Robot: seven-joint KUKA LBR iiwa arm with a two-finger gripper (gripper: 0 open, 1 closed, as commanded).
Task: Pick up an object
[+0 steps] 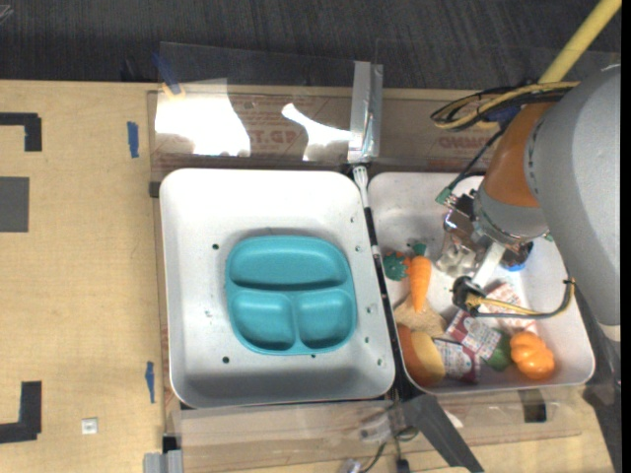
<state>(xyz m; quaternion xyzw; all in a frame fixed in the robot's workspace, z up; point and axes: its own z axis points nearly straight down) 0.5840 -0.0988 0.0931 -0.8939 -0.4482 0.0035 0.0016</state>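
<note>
We can't tell how the jaws stand; the gripper [461,276] is low in the right bin [582,363], centre-right of frame, its tip a blur of metal and cable, and nothing is visibly held. Just left of it lies the carrot [419,280], pointing up-frame, w/ a green bit [394,263] beside it at the bin's left wall. Below the gripper, lower right of frame, are a yellow-orange piece [422,355], a red-and-white packet [471,341] and an orange fruit [533,355], all crowded together. The left bin [197,215] holds a teal divided tray [291,294], well apart from the action.

To do this step well, we'd pick one target, prob. the carrot since it lies a bit clearer of the pile, line the jaws across its narrow width, come straight down, close fully, then lift slowly and check that it's actually gripped.
</note>
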